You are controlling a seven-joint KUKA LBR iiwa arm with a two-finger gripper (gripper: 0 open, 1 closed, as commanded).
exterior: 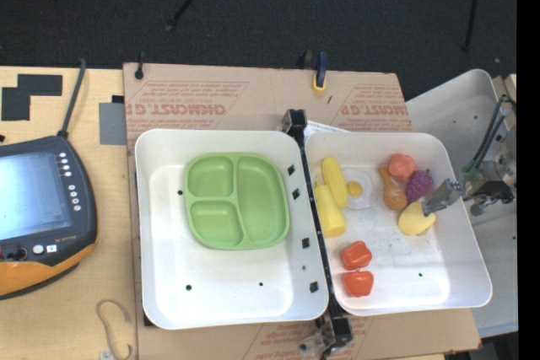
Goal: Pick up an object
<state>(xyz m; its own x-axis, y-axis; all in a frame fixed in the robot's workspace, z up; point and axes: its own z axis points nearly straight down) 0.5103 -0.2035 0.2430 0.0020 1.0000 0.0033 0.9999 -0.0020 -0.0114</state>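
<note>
The objects I could pick all lie in the right bin (460, 265). From the overhead camera I see a corn cob (334, 181) and a yellow cylinder (328, 211) side by side near the divider, a small yellow piece (354, 189) just beside them, and two red peppers (357, 268) lower down, one touching the other. Toward the far right sit a pink-red fruit (402, 165), an orange piece (393, 196), a purple grape bunch (419, 185) and a yellow lemon-like fruit (415, 220), all clustered together.

My pincer (442, 196) reaches in over the bin's right rim, its tip just above the lemon-like fruit; I cannot tell how it is set. The left bin (160, 282) holds a green divided plate (235, 201). A pendant with a screen (38, 206) rests on the desk (51, 325) at the left.
</note>
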